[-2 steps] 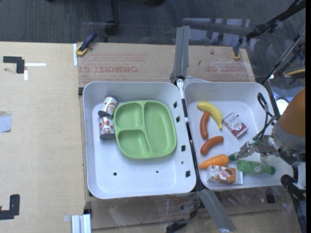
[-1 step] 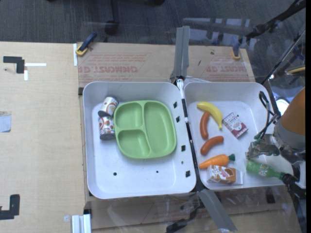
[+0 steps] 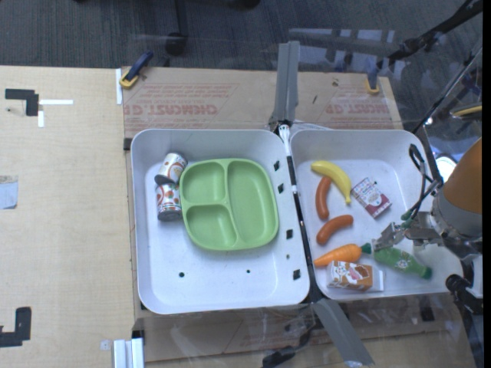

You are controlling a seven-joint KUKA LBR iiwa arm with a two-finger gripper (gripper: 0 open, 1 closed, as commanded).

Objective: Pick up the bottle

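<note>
Bottle (image 3: 402, 262): green, light cap end toward the left, long axis running left to lower right, lying flat in the right bin (image 3: 399, 146) near its right wall.

Tool (image 3: 393, 236): just above the bottle's cap end; finger spread cannot be told.

Right bin, other contents: banana (image 3: 334, 177), two sausages (image 3: 323, 196) (image 3: 335, 228), carrot (image 3: 337, 254), orange carton (image 3: 351, 275), small red-and-white box (image 3: 371, 197).

Left bin (image 3: 222, 290): green divided plate (image 3: 230, 204); two cans (image 3: 173, 167) (image 3: 169, 202) beside its left edge.
</note>
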